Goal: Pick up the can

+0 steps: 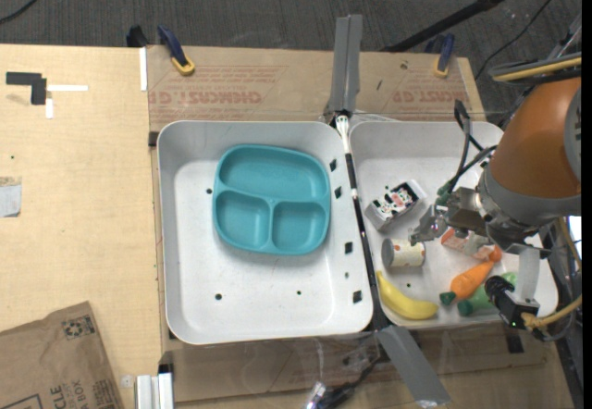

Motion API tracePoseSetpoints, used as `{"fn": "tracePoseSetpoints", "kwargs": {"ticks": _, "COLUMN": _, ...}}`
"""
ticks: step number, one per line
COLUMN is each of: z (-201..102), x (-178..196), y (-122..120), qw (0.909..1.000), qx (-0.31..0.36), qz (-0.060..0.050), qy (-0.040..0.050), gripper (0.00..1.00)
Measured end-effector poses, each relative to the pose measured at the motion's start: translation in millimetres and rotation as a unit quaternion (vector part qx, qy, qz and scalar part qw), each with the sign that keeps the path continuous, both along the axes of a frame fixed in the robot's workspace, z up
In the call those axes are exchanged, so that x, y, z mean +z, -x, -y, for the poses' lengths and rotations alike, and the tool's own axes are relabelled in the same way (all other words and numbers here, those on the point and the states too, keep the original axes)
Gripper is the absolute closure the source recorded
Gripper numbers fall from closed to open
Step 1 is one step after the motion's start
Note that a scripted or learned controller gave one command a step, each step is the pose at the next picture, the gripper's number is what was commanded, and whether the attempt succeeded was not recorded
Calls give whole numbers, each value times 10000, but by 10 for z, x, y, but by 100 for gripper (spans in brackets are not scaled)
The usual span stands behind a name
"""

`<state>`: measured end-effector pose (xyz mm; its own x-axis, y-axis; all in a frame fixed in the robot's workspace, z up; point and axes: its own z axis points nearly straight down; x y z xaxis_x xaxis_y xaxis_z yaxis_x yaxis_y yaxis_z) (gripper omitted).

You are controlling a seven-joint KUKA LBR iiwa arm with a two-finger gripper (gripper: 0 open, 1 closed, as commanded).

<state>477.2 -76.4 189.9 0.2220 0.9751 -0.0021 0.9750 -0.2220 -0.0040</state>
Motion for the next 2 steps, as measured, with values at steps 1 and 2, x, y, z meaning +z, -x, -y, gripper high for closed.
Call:
{"fn": "tracePoseSetpoints", "kwargs": {"ticks": 1, "z": 126, "x": -784, "y": -53, "qw": 9972, "qx": -738, "qz": 91, "qy": -26, "gripper": 0}}
{"fn": "tracePoseSetpoints", "kwargs": {"ticks": 2, "z": 135, "x": -719, "y": -42, "qw": 9972, "qx": -751, "qz": 57, "qy": -26, "gripper": 100}}
